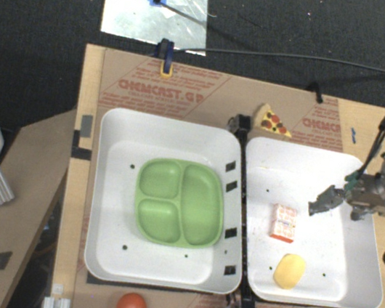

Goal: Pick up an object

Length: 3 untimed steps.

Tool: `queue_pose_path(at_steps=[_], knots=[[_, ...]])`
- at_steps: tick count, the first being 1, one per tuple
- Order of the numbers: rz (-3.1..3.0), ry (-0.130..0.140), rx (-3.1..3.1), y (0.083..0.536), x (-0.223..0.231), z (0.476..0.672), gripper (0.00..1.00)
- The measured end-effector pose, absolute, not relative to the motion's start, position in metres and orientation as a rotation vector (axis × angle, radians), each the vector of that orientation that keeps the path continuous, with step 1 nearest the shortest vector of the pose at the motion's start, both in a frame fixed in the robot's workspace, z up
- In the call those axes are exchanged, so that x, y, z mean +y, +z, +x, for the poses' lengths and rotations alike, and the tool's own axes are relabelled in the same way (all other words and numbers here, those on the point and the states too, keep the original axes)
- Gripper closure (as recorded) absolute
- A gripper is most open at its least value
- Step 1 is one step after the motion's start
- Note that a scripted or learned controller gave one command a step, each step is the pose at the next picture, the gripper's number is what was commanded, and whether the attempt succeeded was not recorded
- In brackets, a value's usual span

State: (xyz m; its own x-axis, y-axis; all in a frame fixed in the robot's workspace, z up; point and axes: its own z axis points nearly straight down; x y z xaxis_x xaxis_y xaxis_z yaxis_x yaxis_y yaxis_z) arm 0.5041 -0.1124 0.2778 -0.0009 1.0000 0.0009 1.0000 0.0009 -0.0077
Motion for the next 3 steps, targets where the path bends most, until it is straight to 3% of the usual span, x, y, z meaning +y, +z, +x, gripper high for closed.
queue_pose_path(at_steps=[1,3], knots=[[-2.219,-0.002,-2.226,0.283,-0.112,0.506,0.00],[-2.219,0.001,-2.221,0.183,-0.113,0.499,0.00]])
